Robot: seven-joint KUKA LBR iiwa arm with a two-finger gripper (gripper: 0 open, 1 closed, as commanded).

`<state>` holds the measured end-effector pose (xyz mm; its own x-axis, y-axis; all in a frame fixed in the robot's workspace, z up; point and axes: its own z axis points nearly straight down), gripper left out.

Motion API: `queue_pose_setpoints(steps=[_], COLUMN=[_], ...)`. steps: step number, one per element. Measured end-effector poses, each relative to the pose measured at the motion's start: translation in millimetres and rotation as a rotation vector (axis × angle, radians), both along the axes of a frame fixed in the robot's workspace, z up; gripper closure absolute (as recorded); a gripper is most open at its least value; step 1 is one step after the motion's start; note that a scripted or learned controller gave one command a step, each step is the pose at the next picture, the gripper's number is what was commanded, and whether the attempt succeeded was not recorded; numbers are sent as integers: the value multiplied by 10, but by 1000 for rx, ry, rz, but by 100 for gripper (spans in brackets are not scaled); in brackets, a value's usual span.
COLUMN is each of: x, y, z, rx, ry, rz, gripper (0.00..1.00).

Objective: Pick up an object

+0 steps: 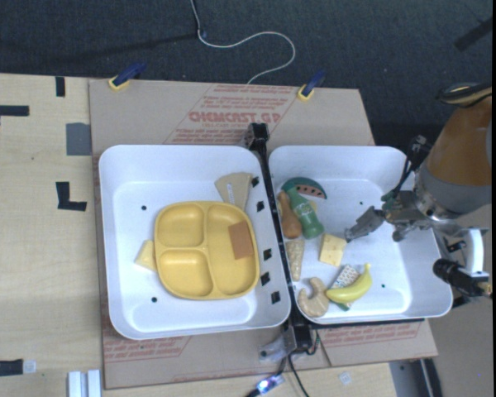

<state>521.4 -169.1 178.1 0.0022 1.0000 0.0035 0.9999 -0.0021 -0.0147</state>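
- Banana [351, 286] low in the right bin [397, 162], near the front wall, curved, yellow with a green tip.
- Just above it, a pale yellow cheese wedge [332, 250]; to its left, a tan pretzel-like piece [312, 298] at the front corner.
- Green bottle [307, 217] lying tilted near the divider, a brown stick [288, 214] beside it, a watermelon slice [306, 188] above, a corn-like strip [296, 257] below.
- Hand [369, 223] over the right bin's right half, above bare floor, well apart from the banana and near the cheese; nothing seen between its fingers; gap between them too unclear to call.
- Grey arm with orange band [469, 139] entering from the right.
- Left bin [116, 168] with a yellow sectioned plate [190, 255], a brown block [241, 240] resting on it, a tan wedge [236, 188] above, a pale wedge [145, 255] at its left edge.
- Both bins on cardboard [231, 110] over the desk [33, 222].
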Motion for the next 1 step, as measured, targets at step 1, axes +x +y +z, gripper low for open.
queue_pose_setpoints(steps=[1], x=[32], y=[1], z=[64], rx=[-3], ry=[-12], rz=[3], gripper=[0])
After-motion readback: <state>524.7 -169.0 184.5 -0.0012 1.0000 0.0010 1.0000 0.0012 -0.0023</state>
